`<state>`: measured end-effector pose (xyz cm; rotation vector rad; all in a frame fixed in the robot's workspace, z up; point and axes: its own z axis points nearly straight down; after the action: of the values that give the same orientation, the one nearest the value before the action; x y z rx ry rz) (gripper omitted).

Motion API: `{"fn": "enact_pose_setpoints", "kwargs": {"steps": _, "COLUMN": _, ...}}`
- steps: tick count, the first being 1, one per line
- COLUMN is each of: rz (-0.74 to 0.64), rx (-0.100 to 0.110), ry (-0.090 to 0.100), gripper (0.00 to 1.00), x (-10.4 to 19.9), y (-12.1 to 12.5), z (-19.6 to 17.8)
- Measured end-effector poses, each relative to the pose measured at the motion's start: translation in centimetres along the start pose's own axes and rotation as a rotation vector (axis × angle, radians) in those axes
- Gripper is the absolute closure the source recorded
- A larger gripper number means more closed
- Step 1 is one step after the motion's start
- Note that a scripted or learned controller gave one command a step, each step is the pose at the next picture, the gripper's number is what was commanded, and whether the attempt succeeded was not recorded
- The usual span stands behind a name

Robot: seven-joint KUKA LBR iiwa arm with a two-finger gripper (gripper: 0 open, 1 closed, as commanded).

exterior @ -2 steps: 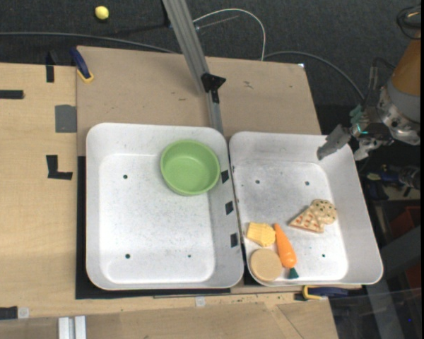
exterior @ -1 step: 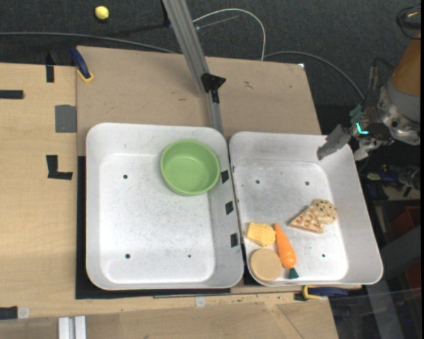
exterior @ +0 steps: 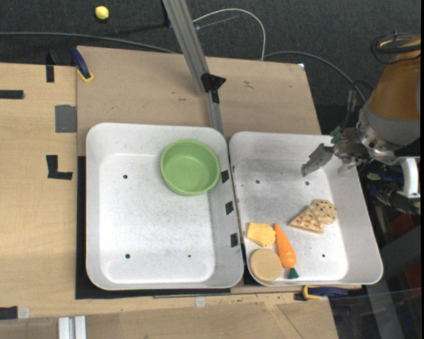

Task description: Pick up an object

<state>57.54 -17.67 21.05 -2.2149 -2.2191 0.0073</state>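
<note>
Wooden tabletop [exterior: 28,189] spreads under two shallow white bins set side by side, with dark floor beyond its far edge and a small yellow ball [exterior: 102,12] lying out there. My left bin [exterior: 106,210] holds a green bowl [exterior: 190,166], upright, toward its far right corner. My right bin [exterior: 353,260] holds the rest: a triangular cracker-like piece [exterior: 313,217] toward the right side, a yellow block [exterior: 261,234] near the dividing edge, an orange carrot [exterior: 285,246] just beside that block, and a round tan disc [exterior: 266,264] at the near edge, touching the carrot's lower end. My pincer [exterior: 316,159] hangs over the far right part of the right bin, apart from every piece, grasping nothing; whether it is released or clenched I cannot tell. A grey pole [exterior: 187,37] slants across the far tabletop.
</note>
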Motion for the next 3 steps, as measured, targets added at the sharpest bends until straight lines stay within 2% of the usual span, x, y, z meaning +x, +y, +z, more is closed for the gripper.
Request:
{"fn": "enact_pose_setpoints", "kwargs": {"steps": 2, "rz": 0.0, "rx": 0.0, "ry": 0.0, "gripper": 0.0, "x": 0.5, "y": -0.7, "z": 11.8}}
{"fn": "enact_pose_setpoints", "kwargs": {"steps": 3, "rz": -0.001, "rx": -0.005, "ry": 0.0, "gripper": 1.0, "x": 0.5, "y": -0.5, "z": 10.5}}
